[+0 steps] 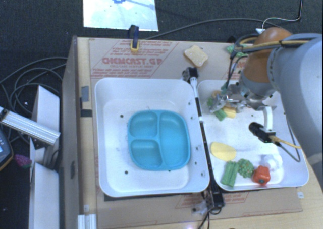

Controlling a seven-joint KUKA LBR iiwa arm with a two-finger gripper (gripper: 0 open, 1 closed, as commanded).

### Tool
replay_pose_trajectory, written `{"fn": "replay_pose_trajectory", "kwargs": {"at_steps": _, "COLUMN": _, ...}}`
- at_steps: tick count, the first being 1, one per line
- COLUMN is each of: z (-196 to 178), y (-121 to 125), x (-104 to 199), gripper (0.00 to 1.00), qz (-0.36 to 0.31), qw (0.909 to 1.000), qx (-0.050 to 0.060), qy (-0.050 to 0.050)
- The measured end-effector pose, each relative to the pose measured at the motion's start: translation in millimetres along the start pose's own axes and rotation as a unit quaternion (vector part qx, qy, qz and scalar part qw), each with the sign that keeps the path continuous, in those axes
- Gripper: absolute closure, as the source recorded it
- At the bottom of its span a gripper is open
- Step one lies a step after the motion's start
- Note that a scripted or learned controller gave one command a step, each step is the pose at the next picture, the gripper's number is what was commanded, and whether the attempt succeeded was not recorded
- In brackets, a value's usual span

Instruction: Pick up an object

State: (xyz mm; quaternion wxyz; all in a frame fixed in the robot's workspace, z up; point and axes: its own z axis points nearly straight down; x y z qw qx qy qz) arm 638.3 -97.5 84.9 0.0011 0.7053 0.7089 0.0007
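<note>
My gripper hangs low over the far left part of the right bin, at the end of the grey arm with its orange band. Directly beneath it lie a small green piece and a small yellow piece, both close to the gripper; whether it touches them is hidden. Nearer the front of this bin lie a yellow oval, a long green piece, a green broccoli-like piece, an orange-red piece and a white piece.
The left bin holds a blue divided plate. A tan bread-like piece lies on the cardboard behind the bins. A black cable fitting with a yellow wire hangs over the right bin. A blue-and-yellow clamp sits at the bench's back edge.
</note>
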Motion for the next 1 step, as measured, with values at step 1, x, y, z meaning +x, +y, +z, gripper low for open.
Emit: {"fn": "replay_pose_trajectory", "kwargs": {"at_steps": 1, "z": -10.5, "y": 0.5, "x": -0.4, "gripper": 1.0, "qz": -0.003, "qw": 1.0, "qx": 0.0, "qy": -0.001}}
